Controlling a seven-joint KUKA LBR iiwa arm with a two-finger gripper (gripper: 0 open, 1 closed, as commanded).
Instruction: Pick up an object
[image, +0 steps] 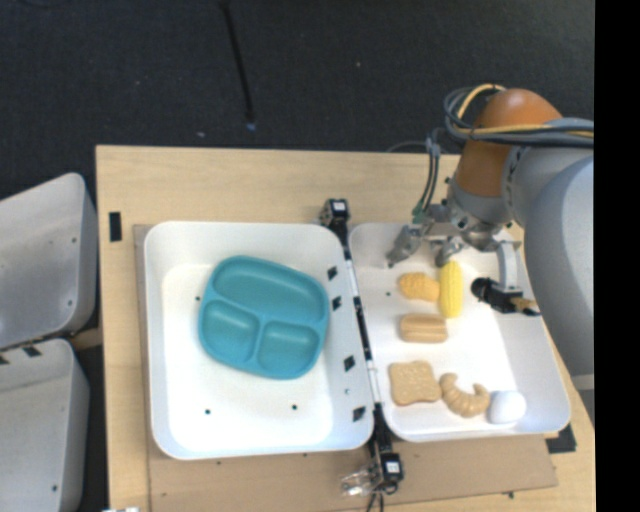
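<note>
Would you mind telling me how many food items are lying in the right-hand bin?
6. Corn cob and a yellow pastry at the far end under the gripper, a tan roll mid-bin, then toast, croissant and white egg along the near edge. The arm may hide more.

Bright, even overhead light, soft faint shadows, white bins (160, 300) nearly overexposed, overall slightly soft focus.

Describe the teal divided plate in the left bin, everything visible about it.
The teal divided plate is a rounded-square tray that looks like smooth plastic, with three moulded compartments: one long section along its far side and two smaller ones nearer the camera. It lies flat, right side up, turned slightly askew, on the floor of the left white bin, roughly central. Nothing lies in it.
</note>
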